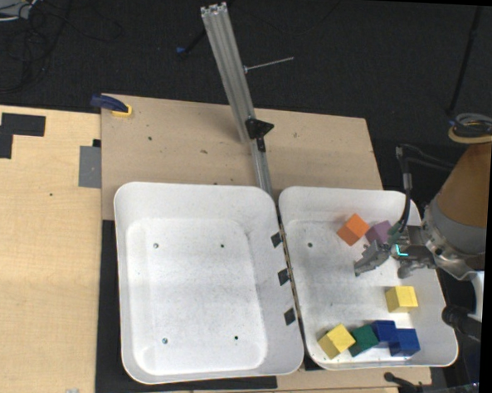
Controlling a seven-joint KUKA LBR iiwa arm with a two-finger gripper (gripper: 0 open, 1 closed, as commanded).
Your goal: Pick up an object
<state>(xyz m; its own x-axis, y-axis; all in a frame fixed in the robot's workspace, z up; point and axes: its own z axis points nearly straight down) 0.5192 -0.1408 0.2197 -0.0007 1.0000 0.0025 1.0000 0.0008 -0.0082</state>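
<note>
We see two white bins side by side on the counter (191, 142), and we take the right bin (305, 320) as our landmark. The left bin (145, 219) lies just beside it, touching along the shared edge.

Inside the right bin, toward its far side, sits an orange block (353, 230), with a purple block (380, 232) just beside it. The claw (370, 261) hangs over the bin's middle, close to the purple block on the near side. We cannot tell whether the claw is released or clenched, and we see no block between its tips.

Toward the bin's right wall lies a yellow block (402, 297). At the near edge, a second yellow block (335, 341), a green block (363, 337) and a blue block (396, 337) sit in a tight row.

A metal rail (233, 74) slants across the counter beyond the bin's far edge.
</note>
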